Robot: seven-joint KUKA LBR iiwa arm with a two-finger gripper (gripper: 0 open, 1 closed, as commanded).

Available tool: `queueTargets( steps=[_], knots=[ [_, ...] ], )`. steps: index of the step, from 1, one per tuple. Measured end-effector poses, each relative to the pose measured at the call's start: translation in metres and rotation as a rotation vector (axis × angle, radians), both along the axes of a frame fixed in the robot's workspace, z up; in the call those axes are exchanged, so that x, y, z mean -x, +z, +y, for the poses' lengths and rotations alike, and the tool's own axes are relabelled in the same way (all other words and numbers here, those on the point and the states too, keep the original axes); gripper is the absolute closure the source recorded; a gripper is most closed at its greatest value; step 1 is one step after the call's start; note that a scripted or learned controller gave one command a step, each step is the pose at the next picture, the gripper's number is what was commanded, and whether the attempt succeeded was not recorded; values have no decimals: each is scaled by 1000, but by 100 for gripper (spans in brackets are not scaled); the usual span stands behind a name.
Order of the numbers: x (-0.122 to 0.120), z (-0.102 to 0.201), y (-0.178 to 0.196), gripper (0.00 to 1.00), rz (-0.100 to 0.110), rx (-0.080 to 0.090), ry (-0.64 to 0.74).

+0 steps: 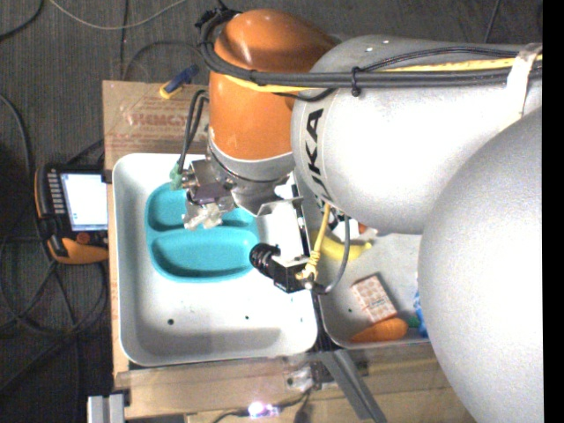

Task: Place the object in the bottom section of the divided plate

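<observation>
Hand (204,211) is hovering over the teal divided plate (203,258) in the left bin (176,333). Grip state isn't resolving; cannot tell.

Arm (414,148): large rounded light-grey housings, glossy finish. Black "KUKA" lettering (314,152) runs along one housing. A broad orange band (256,77) encircles the link above the wrist. Black cables (370,73) with one yellow line, bundled by a tie, run along the housing. End effector (204,203): metallic grey, small parts, green connector alongside.
</observation>
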State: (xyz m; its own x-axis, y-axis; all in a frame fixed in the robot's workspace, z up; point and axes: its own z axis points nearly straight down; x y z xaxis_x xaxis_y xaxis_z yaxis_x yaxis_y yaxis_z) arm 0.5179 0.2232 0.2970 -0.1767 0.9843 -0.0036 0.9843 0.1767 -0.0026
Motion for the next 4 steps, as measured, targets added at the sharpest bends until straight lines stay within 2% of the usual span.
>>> queueTargets(
  steps=[1, 2, 3, 4],
  knots=[
    [-28, -2, -64, 100, 1, 0, 211],
    [31, -1, -43, 100, 2, -2, 377],
    [33, -3, -12, 100, -1, -2, 627],
    [3, -31, 44, 100, -2, -2, 640]
  ],
)
